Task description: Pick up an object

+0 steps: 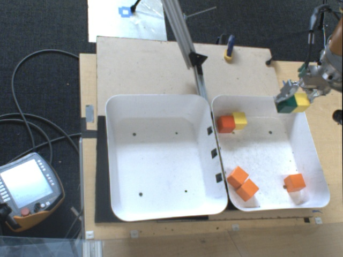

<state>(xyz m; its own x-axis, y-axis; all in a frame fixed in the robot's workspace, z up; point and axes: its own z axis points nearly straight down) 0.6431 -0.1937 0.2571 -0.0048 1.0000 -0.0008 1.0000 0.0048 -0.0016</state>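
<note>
My gripper (298, 94) hangs over the far right corner of the right bin (316, 159), shut on a block that is green (285, 105) on its left and yellow (302, 103) on its right. The block is lifted off the bin floor. Lying in the right bin are a red block (225, 123) touching a yellow block (240, 120) near the far left, two orange blocks (237, 176) (248, 189) together at the near left, and one orange block (294, 182) at the near right.
The left bin (115, 143) stands beside the right one, parted by a shared wall (214, 149). A slanted metal rod (179, 25) crosses the board behind the bins. A handheld control pendant (27, 189) and cables lie on the floor at left.
</note>
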